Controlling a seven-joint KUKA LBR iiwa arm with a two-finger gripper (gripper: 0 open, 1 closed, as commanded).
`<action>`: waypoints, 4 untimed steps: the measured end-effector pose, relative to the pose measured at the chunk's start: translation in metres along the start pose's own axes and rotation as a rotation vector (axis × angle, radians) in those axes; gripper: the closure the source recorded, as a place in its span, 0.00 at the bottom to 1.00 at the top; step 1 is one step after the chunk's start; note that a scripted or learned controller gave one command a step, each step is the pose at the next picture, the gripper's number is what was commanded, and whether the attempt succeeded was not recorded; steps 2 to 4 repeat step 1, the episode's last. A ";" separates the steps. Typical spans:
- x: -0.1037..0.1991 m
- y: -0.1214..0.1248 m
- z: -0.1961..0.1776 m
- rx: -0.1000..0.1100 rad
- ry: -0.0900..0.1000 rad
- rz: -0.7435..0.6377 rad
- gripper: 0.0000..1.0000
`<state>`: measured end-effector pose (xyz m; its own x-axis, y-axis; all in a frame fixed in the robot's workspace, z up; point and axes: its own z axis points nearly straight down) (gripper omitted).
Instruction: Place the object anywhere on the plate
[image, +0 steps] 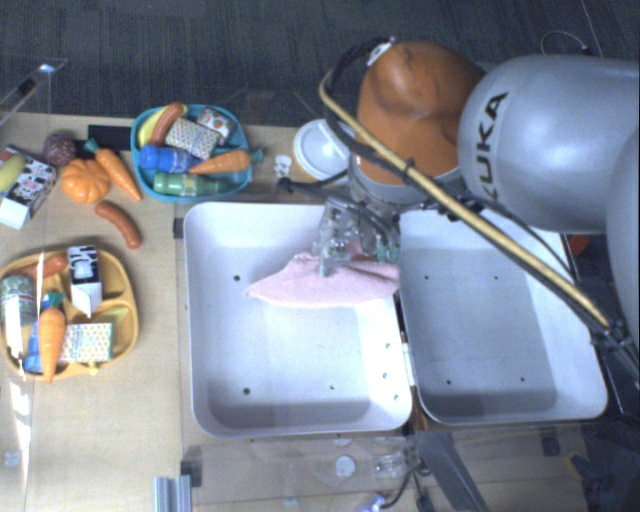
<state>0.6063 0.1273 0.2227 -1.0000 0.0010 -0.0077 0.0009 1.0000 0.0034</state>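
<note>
The gripper (335, 250) pinched the pink cloth (315, 284) at its two o'clock end, in the left bin (215, 390). Carrying seemed underway; next called for finding a plate.

Pale pink flat object (315, 286), lying across left bin's upper right area

Pink cloth (315, 285), white bins (300, 400)
</note>
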 end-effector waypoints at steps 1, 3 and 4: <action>0.000 0.000 0.000 0.000 -0.001 0.000 0.00; 0.000 0.000 0.000 0.000 -0.001 0.000 0.00; 0.000 0.000 0.000 0.000 -0.001 0.000 0.00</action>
